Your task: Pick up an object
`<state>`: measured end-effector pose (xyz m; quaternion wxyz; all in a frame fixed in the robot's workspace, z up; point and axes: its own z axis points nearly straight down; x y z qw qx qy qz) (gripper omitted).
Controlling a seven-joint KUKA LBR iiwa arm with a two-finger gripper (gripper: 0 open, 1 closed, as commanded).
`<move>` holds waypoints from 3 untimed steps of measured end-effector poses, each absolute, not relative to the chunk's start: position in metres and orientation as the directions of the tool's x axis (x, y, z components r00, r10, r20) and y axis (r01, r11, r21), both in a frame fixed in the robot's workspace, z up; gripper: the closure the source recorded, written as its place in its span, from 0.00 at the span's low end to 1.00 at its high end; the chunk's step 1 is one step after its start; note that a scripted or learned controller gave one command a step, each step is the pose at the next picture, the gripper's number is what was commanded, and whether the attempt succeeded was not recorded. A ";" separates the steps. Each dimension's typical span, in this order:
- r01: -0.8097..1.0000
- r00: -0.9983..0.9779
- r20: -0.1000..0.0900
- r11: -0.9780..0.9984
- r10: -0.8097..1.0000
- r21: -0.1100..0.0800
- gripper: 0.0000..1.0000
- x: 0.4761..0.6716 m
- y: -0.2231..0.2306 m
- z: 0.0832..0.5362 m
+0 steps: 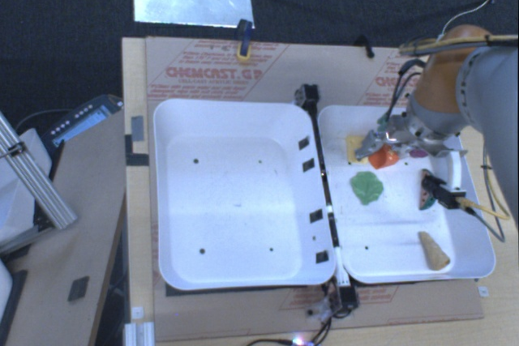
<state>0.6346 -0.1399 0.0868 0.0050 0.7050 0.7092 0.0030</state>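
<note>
Orange object [384, 158] seemingly under jaws [375, 145]

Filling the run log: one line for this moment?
arm: over right bin | gripper: low by orange object | green object: loose | grasp: unclear

Both white bins [235, 198] look like smooth, faintly glossy plastic; the board [211, 69] beneath reads as matt printed cardboard; the arm [486, 85] shows a satin grey shell; the green piece [367, 188] looks soft and matt.
</note>
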 end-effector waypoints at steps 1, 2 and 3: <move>1.000 -0.006 -0.001 0.006 1.000 0.007 1.00 0.632 -0.140 0.097; 1.000 -0.005 -0.004 0.005 1.000 0.019 1.00 0.598 -0.130 0.295; 1.000 -0.006 0.002 0.006 1.000 -0.003 1.00 0.566 -0.093 0.244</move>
